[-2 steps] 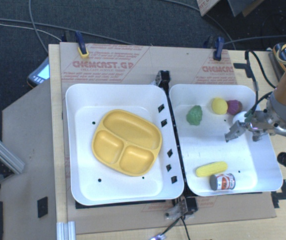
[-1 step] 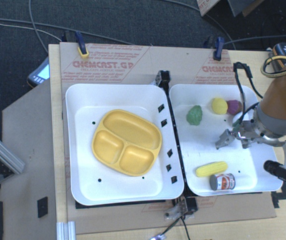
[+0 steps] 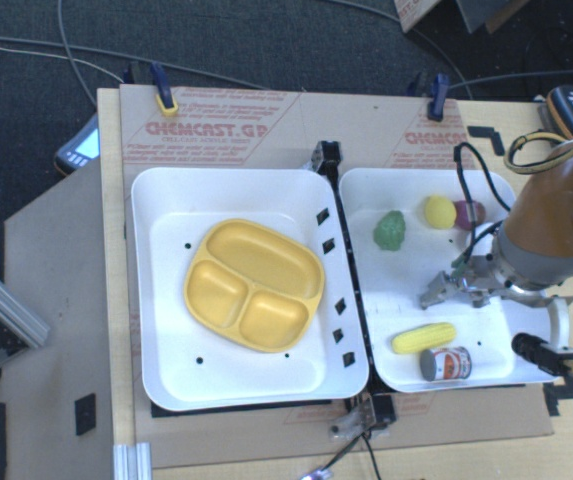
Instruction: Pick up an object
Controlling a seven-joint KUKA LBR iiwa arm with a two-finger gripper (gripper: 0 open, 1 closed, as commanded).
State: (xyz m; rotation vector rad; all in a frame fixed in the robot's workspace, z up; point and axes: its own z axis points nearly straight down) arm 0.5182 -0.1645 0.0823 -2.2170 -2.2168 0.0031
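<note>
Over the right bin (image 3: 496, 183) we saw the grey arm with its orange band reaching in from the right, and the gripper (image 3: 453, 286) hung low above the bin's bare white floor. Its fingers stood spread apart, released, with nothing between them. Just below it, toward the near wall, lay a yellow corn cob (image 3: 423, 338), and right beside that a small can (image 3: 447, 364) with a red and white label rested on its side, close to the cob; we could not tell whether the two touched. Up toward the far wall we spotted a green lumpy piece (image 3: 390, 230), a yellow ball (image 3: 440, 211) near it, and a small dark reddish object (image 3: 469, 212) tucked just beside the ball. Every one of these sat apart from the gripper. Over in the left bin (image 3: 156, 298) a yellow divided plate (image 3: 254, 284) lay flat near the middle, well away from the arm. Both bins sat side by side on a brown board (image 3: 216, 123) printed with red lettering, held by blue clamps (image 3: 163, 88) at its far edge.
</note>
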